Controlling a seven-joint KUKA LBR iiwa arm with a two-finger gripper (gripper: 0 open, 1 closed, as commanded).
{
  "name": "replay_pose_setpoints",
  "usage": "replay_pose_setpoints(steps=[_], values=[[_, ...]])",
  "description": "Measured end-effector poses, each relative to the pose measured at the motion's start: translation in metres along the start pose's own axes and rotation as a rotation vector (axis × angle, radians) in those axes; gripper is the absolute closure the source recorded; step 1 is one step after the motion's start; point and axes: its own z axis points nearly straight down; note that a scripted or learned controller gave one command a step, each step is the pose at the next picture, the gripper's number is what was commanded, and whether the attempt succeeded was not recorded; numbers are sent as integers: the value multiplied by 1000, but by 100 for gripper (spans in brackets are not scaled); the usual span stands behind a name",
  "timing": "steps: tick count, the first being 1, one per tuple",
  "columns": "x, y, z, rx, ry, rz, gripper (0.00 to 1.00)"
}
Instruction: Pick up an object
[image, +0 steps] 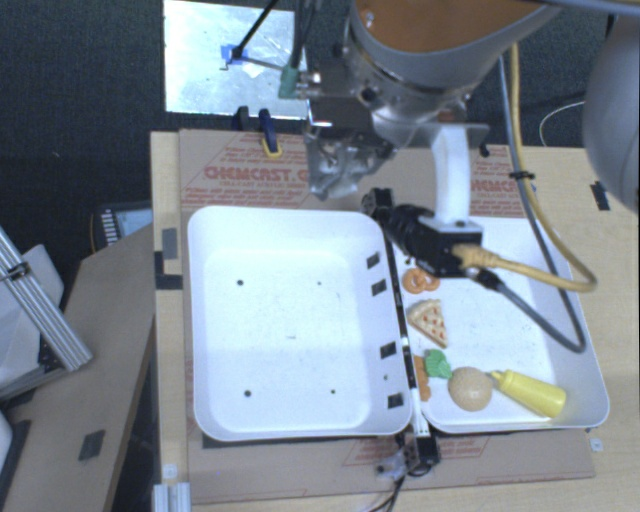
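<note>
Pretzel (420, 281), orange and small, is the piece closest to the gripper (338, 170). It lies flat on the floor of the right bin (495, 340), near that bin's far end and just beside the wall shared with the left bin (290, 330). The other candidates follow that wall toward the near end:

- a tan wedge (430, 322)
- a green lump (437, 362)
- a small orange bit (421, 381)
- a beige ball (469, 389)
- a yellow bottle (531, 392), on its side against the ball, its long axis running from upper left to lower right in the view, narrow tip toward the ball

The gripper hangs behind the far rim of the left bin, over the brown board (240, 170) under both bins. Every piece therefore lies to its right in the view and closer to the camera. My judgement is that the coming move has to cross the far corner of the left bin into the right one before descending, with the pretzel the shortest reach and the bottle the longest.

The gripper is blurred and partly hidden under the wrist, so I cannot tell whether it is spread or closed, or whether it touches the board. I can make out nothing gripped in it.
</note>
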Motion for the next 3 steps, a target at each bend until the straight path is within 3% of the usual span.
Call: replay_pose_setpoints(steps=[3], values=[[0,1,-34,-6,4,-6,100]])
